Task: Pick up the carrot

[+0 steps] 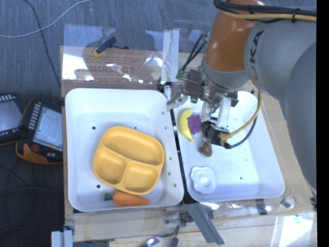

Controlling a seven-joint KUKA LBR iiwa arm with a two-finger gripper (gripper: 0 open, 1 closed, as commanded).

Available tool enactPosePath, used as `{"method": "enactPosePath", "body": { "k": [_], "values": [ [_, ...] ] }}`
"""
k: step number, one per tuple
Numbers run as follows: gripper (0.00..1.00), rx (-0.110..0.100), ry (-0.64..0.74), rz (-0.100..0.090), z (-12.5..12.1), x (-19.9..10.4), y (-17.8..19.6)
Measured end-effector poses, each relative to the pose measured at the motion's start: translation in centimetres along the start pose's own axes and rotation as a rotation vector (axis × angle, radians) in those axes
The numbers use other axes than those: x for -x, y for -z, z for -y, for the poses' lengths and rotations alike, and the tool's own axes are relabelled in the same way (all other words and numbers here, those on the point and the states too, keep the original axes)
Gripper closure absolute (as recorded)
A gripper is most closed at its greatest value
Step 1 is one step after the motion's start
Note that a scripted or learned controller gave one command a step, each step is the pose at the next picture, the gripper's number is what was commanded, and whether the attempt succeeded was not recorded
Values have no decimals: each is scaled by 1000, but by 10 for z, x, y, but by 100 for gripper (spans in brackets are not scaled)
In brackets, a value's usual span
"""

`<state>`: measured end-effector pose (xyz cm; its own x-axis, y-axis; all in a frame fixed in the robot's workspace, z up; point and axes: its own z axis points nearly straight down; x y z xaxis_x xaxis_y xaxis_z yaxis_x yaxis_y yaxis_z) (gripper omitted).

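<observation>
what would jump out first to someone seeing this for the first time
The grey arm with its orange band looms over the right bin, above a banana and a purple toy. A yellow divided tray fills the middle of the left bin, with the orange carrot just in front of it by the near wall.

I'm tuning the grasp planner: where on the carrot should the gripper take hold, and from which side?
Probably the thick orange middle of the carrot, from straight above, closing across its width. It lies flat along the front wall of the left bin, right by the yellow tray, so a sideways approach looks blocked. The tapered tip and the green top offer less to hold.
</observation>
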<state>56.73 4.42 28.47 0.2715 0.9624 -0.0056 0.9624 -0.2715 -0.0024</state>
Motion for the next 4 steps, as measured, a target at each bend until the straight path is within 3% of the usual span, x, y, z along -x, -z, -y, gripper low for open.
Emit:
{"method": "enactPosePath", "body": {
  "k": [1,2,3,4],
  "values": [
    [0,0,0,0,0,0,0],
    [0,-4,205,-2,2,-88,-112],
    [0,-1,212,-3,-1,-76,-186],
    [0,0,478,-3,43,-46,-70]
  ]
}}
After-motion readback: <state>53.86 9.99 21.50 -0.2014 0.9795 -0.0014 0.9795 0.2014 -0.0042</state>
